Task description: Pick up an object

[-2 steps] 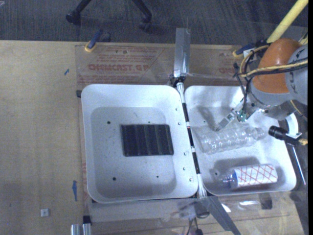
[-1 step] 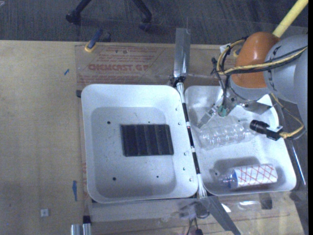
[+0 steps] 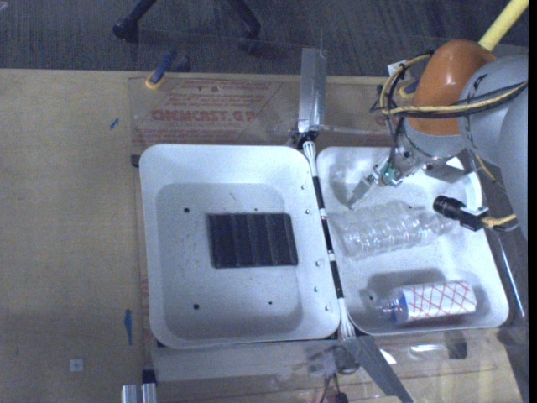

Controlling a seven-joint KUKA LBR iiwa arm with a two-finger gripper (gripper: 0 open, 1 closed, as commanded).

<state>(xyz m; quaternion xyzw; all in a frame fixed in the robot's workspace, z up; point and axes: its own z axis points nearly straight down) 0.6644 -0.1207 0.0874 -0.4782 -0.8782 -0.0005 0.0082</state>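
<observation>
A: Seen from above, the grey arm [image 3: 495, 116] reaches in from the right over the right bin [image 3: 495, 309]. Its hand [image 3: 369, 185] hangs low in the bin's far left part, apparently holding nothing. Spread or pressed together? I cannot tell at this slant.

B: Which step, then?

A: By my reading, the approach: nothing is lifted yet. The nearest candidate is the clear plastic bottle [image 3: 394, 229], lying on its side in the middle of the bin, just below the hand.

B: How does it lie?

A: Its long axis runs roughly left to right, slightly tilted. Which end bears the cap is hard to make out. A second bottle with a red-lattice label [image 3: 432, 300] lies nearer the front wall, cap end pointing left.

B: The next move?

A: Probably coming down across the clear bottle's narrow width. The left bin [image 3: 168, 175] carries a dark ribbed panel [image 3: 252, 240].
</observation>
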